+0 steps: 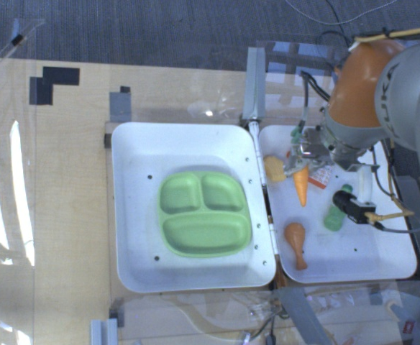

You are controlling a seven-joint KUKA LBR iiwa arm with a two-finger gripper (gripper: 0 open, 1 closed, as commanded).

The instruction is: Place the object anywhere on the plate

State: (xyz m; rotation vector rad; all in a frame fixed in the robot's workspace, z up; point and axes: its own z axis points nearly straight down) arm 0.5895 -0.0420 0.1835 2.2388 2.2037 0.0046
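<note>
While the gripper [301, 160] hovers beside the carrot [301, 185], its grip unreadable, that toy seems light, stiff; pinch mid-body.

Black tape patches [52, 83] on bench [59, 214]

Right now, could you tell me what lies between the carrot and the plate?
In the camera view, a yellow piece sits left of the carrot, then the bins' rims, then bare white floor before the plate.
</note>
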